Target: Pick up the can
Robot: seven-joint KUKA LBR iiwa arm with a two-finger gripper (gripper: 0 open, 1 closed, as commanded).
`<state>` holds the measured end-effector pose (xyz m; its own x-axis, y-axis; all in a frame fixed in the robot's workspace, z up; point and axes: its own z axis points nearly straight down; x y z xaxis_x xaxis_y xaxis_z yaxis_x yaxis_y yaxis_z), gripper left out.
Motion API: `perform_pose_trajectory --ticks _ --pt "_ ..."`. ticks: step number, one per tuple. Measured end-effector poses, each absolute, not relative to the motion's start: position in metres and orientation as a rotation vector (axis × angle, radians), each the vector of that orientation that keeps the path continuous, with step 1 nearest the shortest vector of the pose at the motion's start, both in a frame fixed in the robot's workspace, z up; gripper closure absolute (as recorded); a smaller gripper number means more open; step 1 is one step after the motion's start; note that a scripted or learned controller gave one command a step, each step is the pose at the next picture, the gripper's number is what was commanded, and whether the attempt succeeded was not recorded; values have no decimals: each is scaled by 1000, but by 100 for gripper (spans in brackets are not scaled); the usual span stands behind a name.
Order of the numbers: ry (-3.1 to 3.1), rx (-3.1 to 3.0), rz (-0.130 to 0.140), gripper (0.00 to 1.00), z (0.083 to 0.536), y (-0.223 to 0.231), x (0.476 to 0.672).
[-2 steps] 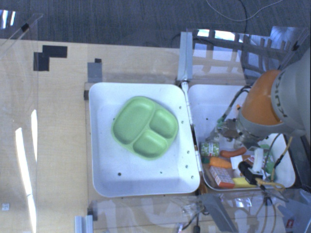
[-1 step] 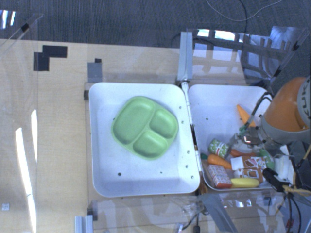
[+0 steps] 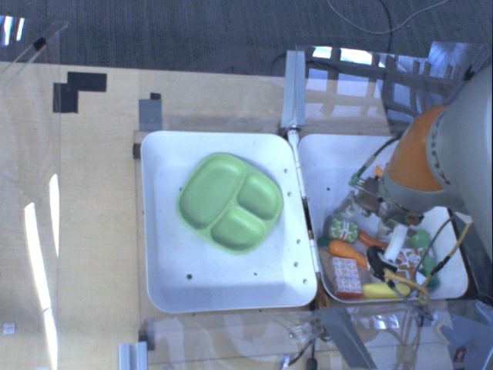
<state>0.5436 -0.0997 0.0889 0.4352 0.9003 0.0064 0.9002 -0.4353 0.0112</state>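
The can, small with a green patterned label, lies in the right bin near its left wall. My gripper hangs low in that bin, just above and to the right of the can, under the orange wrist band. Whether it touches the can is hidden by the wrist hardware.
Beside the can lie a carrot, a red box, a yellow banana and several other small items with cables across them. The left bin holds a green divided plate.
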Motion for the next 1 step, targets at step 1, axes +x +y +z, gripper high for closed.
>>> perform_pose_trajectory --ticks 1 --pt "1510 2737 37 0 92 -94 514"
